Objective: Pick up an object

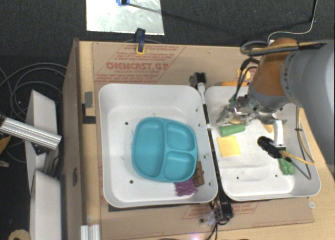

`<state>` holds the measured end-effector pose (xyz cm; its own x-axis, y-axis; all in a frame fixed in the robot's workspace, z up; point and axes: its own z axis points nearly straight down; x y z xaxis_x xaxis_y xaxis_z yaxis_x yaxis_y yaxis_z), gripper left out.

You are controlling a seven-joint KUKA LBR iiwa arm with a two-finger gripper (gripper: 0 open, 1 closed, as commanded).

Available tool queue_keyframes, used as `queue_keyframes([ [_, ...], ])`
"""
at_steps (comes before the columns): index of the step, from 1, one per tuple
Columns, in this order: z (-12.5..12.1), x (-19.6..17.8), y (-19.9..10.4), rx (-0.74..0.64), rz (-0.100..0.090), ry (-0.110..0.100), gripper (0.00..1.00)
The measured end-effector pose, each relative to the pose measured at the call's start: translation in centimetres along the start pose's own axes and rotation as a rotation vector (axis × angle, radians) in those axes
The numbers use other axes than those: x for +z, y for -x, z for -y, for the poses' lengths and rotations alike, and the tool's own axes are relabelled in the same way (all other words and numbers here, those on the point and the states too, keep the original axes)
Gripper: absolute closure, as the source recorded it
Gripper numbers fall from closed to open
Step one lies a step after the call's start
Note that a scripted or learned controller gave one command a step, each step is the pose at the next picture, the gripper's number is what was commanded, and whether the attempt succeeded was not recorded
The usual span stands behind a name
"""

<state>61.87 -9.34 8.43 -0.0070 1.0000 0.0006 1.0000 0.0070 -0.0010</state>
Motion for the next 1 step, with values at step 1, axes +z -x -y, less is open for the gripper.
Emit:
queue_keyframes([
  [1,6.34,0.06,0.48,0.008,0.0,-0.004,0.0],
])
